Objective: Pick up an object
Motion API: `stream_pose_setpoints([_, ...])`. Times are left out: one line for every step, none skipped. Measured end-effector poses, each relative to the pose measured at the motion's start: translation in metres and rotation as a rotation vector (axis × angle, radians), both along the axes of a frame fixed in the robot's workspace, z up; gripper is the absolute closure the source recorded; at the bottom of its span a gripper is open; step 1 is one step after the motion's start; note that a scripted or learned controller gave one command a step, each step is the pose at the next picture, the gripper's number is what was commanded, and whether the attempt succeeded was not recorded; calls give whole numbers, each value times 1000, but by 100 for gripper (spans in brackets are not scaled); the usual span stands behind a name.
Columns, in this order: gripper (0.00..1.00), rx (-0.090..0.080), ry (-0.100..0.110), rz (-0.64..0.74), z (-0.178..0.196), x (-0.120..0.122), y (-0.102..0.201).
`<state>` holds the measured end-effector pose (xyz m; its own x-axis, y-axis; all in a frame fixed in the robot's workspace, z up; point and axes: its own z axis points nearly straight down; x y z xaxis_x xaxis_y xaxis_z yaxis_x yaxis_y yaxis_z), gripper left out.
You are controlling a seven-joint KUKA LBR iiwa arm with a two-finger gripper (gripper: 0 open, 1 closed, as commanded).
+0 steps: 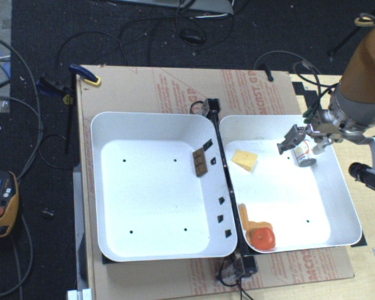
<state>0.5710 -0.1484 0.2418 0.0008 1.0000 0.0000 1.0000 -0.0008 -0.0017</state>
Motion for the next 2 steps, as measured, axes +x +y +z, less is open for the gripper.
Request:
stream_pose_setpoints([0, 0, 0, 0, -31, 31, -25])
stream_pose_setpoints([0, -1, -4, -1, -4, 41, -54])
